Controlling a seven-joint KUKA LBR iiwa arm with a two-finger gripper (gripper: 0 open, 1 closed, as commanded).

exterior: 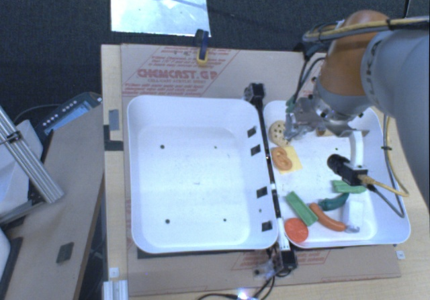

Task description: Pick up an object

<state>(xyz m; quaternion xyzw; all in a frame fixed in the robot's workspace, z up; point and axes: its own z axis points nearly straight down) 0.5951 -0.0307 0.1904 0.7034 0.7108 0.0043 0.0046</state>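
My gripper (291, 129) hangs low over the far left part of the right bin (386, 225), close beside a round pale yellow waffle-like disc (276, 132). Just in front of it lies an orange and yellow piece (283, 159). Nearer the bin's front lie a green block (300, 205), a red round piece (296, 229), an orange carrot-like stick (327, 218), a teal curved piece (334, 201) and a white piece (352, 211). Nothing is visibly held.
The left bin (195, 171) sits beside the right one, with black clips (256, 151) along the shared rim. A cardboard sheet (178, 70) lies under both bins. The grey arm (396, 70) reaches in from the upper right.
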